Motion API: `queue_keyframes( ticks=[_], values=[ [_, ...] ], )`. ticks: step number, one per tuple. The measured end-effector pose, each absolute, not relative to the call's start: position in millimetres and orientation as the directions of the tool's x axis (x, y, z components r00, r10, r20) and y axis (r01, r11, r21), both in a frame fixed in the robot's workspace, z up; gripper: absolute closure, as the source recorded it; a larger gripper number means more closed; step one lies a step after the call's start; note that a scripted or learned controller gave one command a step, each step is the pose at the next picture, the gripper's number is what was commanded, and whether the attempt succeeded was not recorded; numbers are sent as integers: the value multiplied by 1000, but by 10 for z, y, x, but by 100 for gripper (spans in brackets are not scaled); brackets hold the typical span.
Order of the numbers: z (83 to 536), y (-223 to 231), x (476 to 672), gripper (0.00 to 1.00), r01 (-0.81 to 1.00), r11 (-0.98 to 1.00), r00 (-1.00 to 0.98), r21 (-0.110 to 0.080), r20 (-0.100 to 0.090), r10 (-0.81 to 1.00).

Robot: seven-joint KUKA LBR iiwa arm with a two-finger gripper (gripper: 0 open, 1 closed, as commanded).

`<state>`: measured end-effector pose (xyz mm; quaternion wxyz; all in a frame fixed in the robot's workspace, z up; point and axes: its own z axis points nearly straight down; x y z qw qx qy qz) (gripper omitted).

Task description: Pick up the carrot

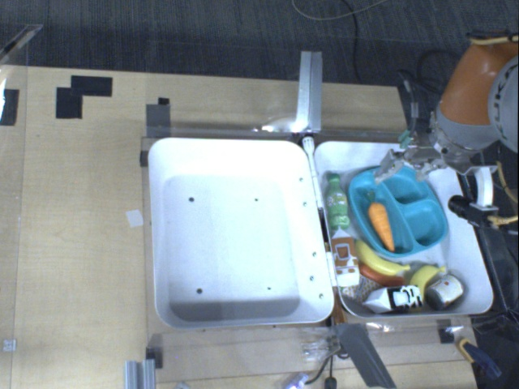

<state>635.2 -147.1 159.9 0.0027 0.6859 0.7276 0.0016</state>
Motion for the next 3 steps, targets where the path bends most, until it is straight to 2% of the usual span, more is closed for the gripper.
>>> queue_keyframes(
  ticks=[1, 2, 3],
  values=[
    [1487, -1252, 6041, 0, 973, 230, -230, 4, -1, 973],
    [1899, -1596, 6607, 0, 959, 283, -282, 9, -5, 959],
    [1521, -1444, 6384, 0, 798, 603, -603, 5, -5, 798]
  ],
)
